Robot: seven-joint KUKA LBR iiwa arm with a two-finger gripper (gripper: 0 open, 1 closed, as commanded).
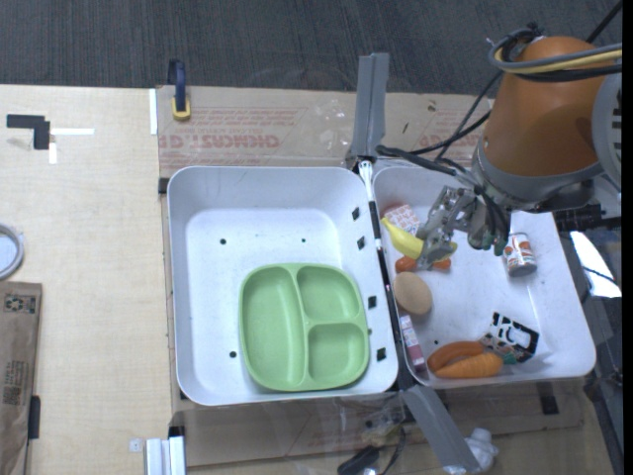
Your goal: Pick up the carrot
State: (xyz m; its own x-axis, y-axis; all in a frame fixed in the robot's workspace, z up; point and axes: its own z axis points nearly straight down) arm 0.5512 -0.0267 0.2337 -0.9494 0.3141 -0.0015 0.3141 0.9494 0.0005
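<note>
The carrot (471, 366), orange with a bit of green at its right end, lies along the near wall of the right bin (554, 295). A redder orange piece (453, 351) rests against it. My gripper (461, 234) hangs over the far middle of that bin, well away from the carrot. It is open with nothing between its fingers. One finger (440, 224) hovers just right of a yellow banana (403, 237).
Also in the right bin are a tan egg (413, 293), a small can (518, 253), a black-and-white object (514, 332), a pink packet (399, 216) and small orange bits (415, 262). The left bin (198, 265) holds a green divided plate (305, 327).
</note>
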